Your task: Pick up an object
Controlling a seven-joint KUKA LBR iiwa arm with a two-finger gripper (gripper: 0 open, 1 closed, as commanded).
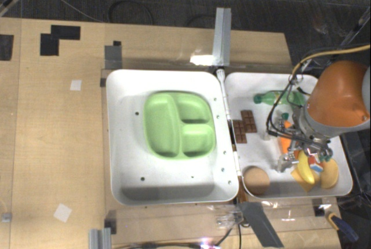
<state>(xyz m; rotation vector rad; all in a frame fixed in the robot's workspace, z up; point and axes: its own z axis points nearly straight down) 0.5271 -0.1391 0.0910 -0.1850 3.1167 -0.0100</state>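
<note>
Where dark carpet meets the wooden bench, two white bins, jaws' state indiscernible.

- Two white bins, the left bin and the right bin
- One green divided tray
- Two chocolate bars
- One brown ball
- One banana
- One green bottle

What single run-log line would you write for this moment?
arm: over right bin | end effector: low among banana, orange piece | grasp: unconfirmed | left bin: green tray
</note>
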